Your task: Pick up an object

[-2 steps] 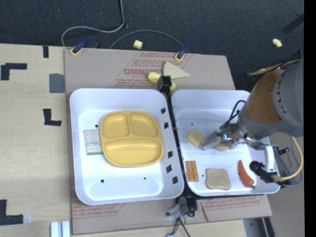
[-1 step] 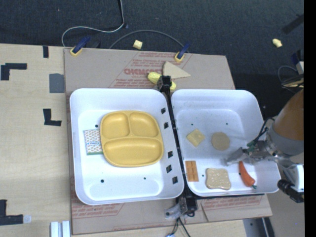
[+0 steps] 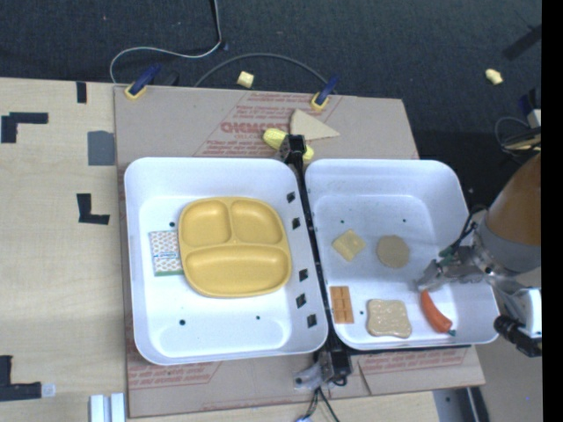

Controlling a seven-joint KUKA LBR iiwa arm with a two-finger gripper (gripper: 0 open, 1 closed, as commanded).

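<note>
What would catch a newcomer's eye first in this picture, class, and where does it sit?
The yellow divided plate stands out first, lying in the left bin beside a small patterned card. Next comes the orange-red carrot-like piece in the right bin, near its right wall, with the gripper just above it and a toast slice to its left.

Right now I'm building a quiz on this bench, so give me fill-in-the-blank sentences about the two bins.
The yellow divided plate lies in the ____ bin. The orange-red sausage-shaped item lies nearest the ____. The slice of bread lies in the ____ bin. The plate has ____ compartments.

Missing words: left; pincer; right; three
</note>
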